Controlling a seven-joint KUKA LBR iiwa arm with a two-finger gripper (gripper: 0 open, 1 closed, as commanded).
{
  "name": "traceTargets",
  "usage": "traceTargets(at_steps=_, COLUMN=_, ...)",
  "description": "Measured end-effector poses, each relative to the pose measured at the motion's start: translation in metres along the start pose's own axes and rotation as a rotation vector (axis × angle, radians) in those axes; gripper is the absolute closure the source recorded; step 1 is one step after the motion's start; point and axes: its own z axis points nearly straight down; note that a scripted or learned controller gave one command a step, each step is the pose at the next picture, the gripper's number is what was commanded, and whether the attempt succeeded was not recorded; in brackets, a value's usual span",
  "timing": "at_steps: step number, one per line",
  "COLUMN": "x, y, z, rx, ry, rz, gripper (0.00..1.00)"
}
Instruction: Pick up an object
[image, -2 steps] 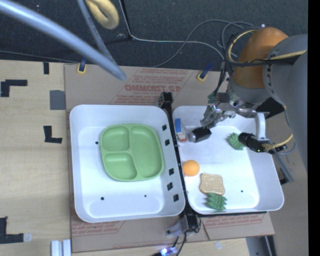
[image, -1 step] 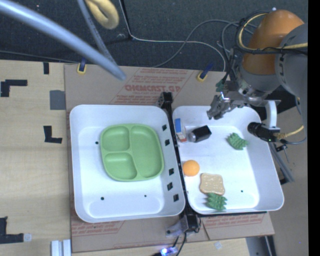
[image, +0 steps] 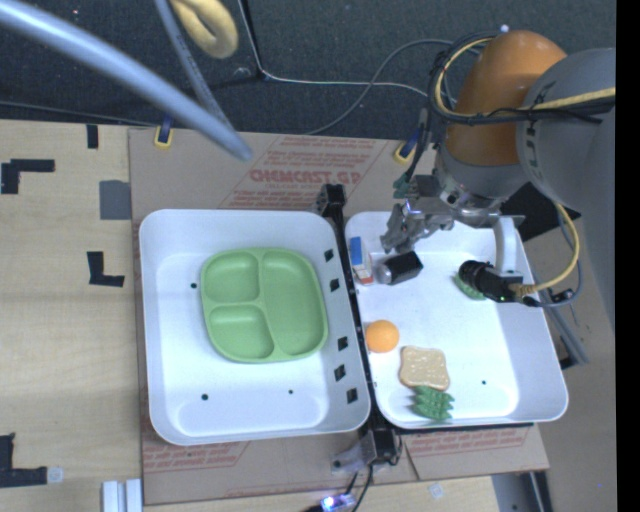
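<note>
Green toy (image: 433, 404) at near rim, arm (image: 520, 110) bent over right bin (image: 520, 385)

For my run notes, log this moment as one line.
arm: reaching into right bin | claw: low at bin's far-left corner, near small black block | untouched: orange ball, toast slice | left bin: green divided plate

Arm (image: 560, 90) cut off at right edge.
</note>
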Motion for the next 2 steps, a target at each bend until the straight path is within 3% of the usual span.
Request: traceTargets(at_steps=2, x=0.081, y=-0.041, z=0.015, rx=0.001, ry=0.000, rz=0.000, gripper=1.00)
